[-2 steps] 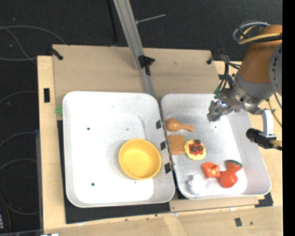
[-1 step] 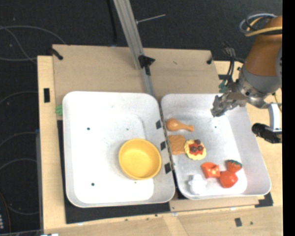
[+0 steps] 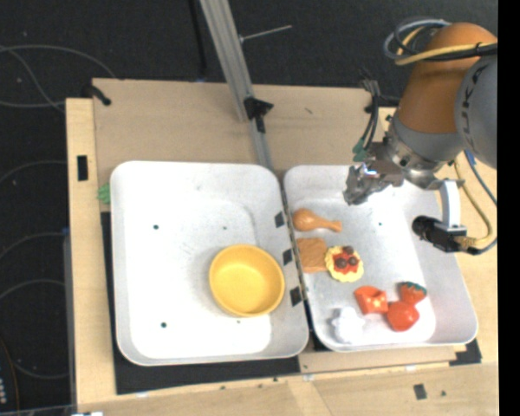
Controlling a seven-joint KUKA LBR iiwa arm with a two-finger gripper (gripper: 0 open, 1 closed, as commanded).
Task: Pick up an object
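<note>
The bench [image 3: 182,128] is a flat board of light brown colour, and around it the floor is dark, with thin cables lying at the left side. A grey metal pole [image 3: 230,55] stands slanted from the top of the view down to the place between the two bins. The left bin [image 3: 173,206] holds a yellow bowl [image 3: 246,280], upright, near its right wall. The right bin [image 3: 390,232] holds several small toy foods: a chicken drumstick [image 3: 315,223], a brown flat piece [image 3: 312,254] just below it, a round yellow pastry with dark berries [image 3: 344,263] touching that piece, a red piece [image 3: 371,300], a strawberry-like red fruit [image 3: 405,308] and a white thing [image 3: 347,324] near the front wall. The drumstick lies flat, its long axis almost left to right, thick end to the left and thin bone end pointing right and slightly down. The gripper [image 3: 362,185] hangs over the back part of the right bin, apart from the drumstick; if its fingers are apart or together I cannot tell
</note>
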